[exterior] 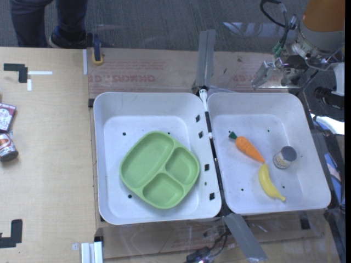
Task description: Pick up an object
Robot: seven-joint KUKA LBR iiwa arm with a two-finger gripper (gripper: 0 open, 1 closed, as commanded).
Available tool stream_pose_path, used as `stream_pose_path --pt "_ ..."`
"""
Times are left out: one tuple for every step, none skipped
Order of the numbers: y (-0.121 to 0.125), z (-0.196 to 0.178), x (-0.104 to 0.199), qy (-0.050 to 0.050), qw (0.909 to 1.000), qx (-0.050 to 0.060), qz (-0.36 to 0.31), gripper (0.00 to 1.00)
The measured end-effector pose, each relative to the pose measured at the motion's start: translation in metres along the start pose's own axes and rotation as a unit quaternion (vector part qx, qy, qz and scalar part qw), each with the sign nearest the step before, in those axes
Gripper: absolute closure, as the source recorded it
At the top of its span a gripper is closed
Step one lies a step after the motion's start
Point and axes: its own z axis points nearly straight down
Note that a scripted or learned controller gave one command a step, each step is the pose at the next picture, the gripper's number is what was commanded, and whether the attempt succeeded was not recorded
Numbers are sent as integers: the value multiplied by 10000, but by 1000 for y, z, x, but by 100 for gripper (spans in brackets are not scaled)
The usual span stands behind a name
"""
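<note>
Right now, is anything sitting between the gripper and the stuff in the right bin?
Nothing visible is. The gripper hangs above the bench, beyond the right bin's far rim. The carrot, can and banana lie uncovered on the bin floor, open from above.

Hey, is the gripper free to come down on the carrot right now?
Probably yes. The carrot lies in the open in the right bin, apart from the can and banana, with nothing over it. The gripper sits beyond the bin's far rim.
</note>
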Motion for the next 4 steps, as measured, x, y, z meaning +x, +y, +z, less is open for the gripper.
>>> stream_pose_path --pt "14 -19 102 -1 9977 -2 -683 0" --pt "17 70 197 1 9998 9 199 0" --pt "-1 9 238 0 9994 8 332 0" --pt "-1 0 237 -3 9994 14 334 100"
